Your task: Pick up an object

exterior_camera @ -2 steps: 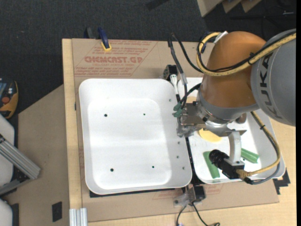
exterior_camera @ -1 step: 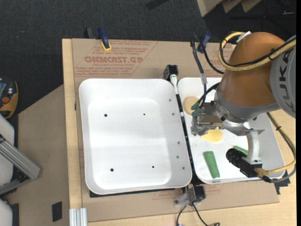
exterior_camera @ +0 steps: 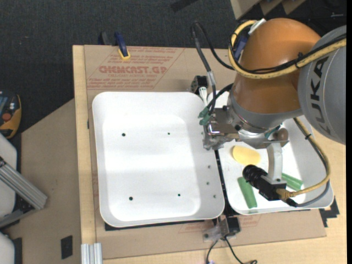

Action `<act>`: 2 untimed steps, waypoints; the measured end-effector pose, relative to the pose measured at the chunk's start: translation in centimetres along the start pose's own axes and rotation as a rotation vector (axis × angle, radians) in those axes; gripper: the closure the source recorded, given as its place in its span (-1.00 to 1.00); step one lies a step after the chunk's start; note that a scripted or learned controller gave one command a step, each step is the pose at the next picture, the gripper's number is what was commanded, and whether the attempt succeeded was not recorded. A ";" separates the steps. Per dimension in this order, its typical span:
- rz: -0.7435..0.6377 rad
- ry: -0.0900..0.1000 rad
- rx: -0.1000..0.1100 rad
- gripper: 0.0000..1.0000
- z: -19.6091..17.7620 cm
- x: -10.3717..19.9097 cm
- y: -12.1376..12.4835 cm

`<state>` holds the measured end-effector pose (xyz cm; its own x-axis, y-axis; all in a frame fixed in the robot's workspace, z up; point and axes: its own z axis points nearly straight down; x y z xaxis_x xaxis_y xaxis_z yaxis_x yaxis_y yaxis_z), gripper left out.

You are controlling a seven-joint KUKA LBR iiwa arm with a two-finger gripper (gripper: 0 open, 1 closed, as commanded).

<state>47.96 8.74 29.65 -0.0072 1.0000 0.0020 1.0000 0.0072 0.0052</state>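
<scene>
Camera view: arm (exterior_camera: 286, 76) comes in from the right, orange band (exterior_camera: 275, 45) over the top left of the right bin (exterior_camera: 275, 209). Wrist is down low over that bin, close to the wall it shares with the left bin (exterior_camera: 110, 111).

Gripper (exterior_camera: 228, 137) sits under the wrist, by that shared wall. The arm body hides most of it, so I can't tell how far open it is or whether it has hold of anything.

Candidate objects are all in the right bin:
- yellow rounded piece (exterior_camera: 246, 155) lies on the bin floor just below the wrist, near the gripper. Contact can't be judged.
- green stick (exterior_camera: 247, 193) lies flat nearer the front rim, below the yellow piece and apart from it.
- second green piece (exterior_camera: 292, 181) is further right, angled, partly covered by robot hardware.

Left bin floor shows four small dark dots (exterior_camera: 124, 135). Both bins sit on a brown board (exterior_camera: 137, 67) with red print; a blue and yellow clamp (exterior_camera: 122, 45) is on its back edge.
</scene>
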 end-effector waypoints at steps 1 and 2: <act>0.010 -0.002 -0.007 1.00 -9.1 -3.8 0.4; 0.007 -0.002 0.012 1.00 -3.0 -2.1 -0.1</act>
<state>47.87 6.59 32.68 -0.0001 1.0000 -0.0001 1.0000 0.0001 -0.0067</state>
